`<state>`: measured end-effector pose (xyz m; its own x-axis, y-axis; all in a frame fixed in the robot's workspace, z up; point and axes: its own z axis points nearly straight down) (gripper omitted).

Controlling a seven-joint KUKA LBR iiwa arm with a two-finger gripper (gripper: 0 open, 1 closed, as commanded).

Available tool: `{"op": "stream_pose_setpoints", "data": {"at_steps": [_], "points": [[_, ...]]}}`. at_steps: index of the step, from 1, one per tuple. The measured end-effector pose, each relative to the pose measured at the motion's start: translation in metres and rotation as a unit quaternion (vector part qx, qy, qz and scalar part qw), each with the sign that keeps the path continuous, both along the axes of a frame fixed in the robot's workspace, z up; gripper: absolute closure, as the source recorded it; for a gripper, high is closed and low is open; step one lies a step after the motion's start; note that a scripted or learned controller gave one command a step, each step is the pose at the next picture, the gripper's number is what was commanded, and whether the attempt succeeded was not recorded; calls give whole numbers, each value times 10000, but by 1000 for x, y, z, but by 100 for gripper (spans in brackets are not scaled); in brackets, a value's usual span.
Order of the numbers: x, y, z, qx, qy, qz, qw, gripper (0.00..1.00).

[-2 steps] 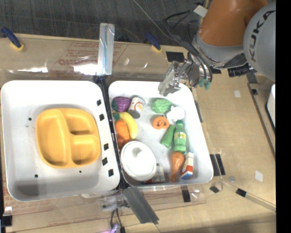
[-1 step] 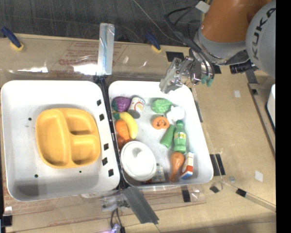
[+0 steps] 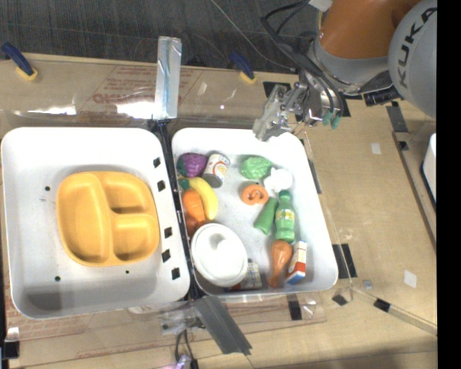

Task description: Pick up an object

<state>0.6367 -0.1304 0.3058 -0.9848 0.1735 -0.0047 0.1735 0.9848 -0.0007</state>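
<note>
- The arm (image 3: pixel 384 29) comes in from the upper right of the frame, its orange band sitting over the grey wrist.
- The gripper (image 3: pixel 270 123) hangs over the upper rim of the right bin (image 3: pixel 316 206), near that bin's top left-of-centre edge; whether it is spread or pressed together cannot be told from this slant, and nothing shows between its tips.
- The right bin sits at centre-right of the frame and is crowded with toy food.
- Along its upper part lie a purple vegetable (image 3: pixel 191 164), a small can (image 3: pixel 217 164) just beside it, and a green leafy piece (image 3: pixel 255 167) further right.
- A white lump (image 3: pixel 278 180) sits just below and to the right of the green leafy piece, with an orange ring-shaped piece (image 3: pixel 253 194) to its lower left.
- A banana (image 3: pixel 204 196) lies near the bin's left wall, touching a carrot (image 3: pixel 193 208) beneath it.
- A green bottle (image 3: pixel 285 215) lies in the middle right, with a green pepper-like piece (image 3: pixel 265 217) beside it on the left.
- Below them are an orange-brown piece (image 3: pixel 280 258) and a small carton (image 3: pixel 297 262) at the lower right.
- A white bowl (image 3: pixel 219 254) fills the bin's lower left corner.
- The left bin (image 3: pixel 23 206), at centre-left of the frame, holds a yellow divided tray (image 3: pixel 107 215).
- A strip of silver tape (image 3: pixel 168 75) runs up from the seam between the two bins.
</note>
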Motion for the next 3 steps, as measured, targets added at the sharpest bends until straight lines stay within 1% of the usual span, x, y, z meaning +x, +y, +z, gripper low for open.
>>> {"op": "stream_pose_setpoints", "data": {"at_steps": [1, 3], "points": [[13, 6, -11, -2, -12, 429, 9991, 100], [15, 8, 13, -17, -67, 457, 9989, 100]]}}
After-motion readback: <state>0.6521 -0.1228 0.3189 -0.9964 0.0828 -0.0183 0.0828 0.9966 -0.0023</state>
